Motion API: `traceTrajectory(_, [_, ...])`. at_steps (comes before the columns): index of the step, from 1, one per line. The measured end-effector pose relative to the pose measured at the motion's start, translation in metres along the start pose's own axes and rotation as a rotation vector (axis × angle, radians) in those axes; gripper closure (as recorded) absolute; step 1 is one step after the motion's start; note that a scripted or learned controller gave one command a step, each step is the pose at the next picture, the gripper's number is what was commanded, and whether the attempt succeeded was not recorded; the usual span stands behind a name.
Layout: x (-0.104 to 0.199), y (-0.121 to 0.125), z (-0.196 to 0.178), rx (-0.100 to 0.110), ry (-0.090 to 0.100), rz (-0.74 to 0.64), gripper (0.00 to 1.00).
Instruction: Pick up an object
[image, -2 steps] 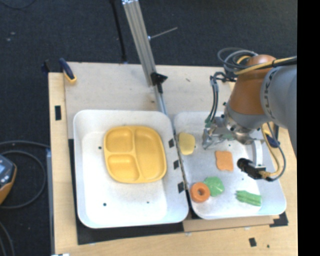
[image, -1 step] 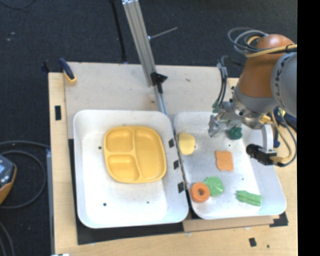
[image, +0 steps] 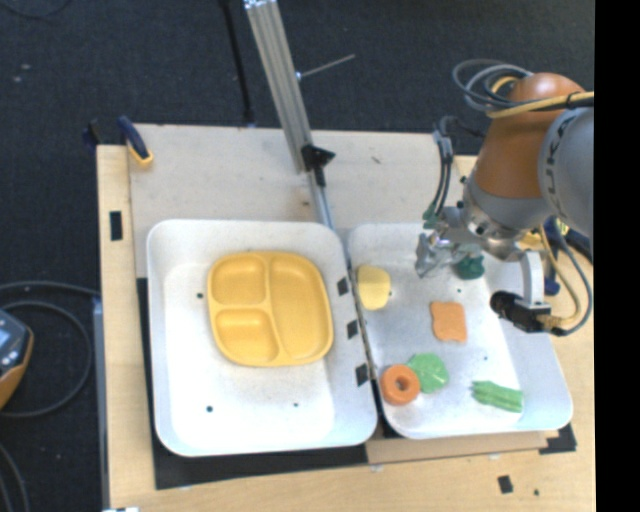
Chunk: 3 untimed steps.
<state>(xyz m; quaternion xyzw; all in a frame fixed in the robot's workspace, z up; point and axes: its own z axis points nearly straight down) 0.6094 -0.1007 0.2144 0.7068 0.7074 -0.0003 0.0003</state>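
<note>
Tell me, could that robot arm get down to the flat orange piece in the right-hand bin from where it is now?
Probably yes. The flat orange piece lies by itself on the floor of the right bin, apart from the other items and with nothing on top of it. The gripper hangs over the same bin, a short way beyond it.

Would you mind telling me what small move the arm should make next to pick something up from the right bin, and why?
Probably a short shift toward the orange slice, then a descent. The gripper sits at the far part of the right bin, beside a dark green piece, with nothing seen between its fingers. The slice lies flat, just nearer the camera, apart from the other items, so it looks the easiest target.
</note>
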Motion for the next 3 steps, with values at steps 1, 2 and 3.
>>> traceTrajectory(1, [0.054,-0.014,-0.015,-0.002,0.003,-0.006,1.00])
traceTrajectory(2, [0.106,-0.036,-0.012,0.001,0.002,-0.005,1.00])
traceTrajectory(3, [0.161,-0.042,-0.008,0.001,0.003,-0.007,1.00])
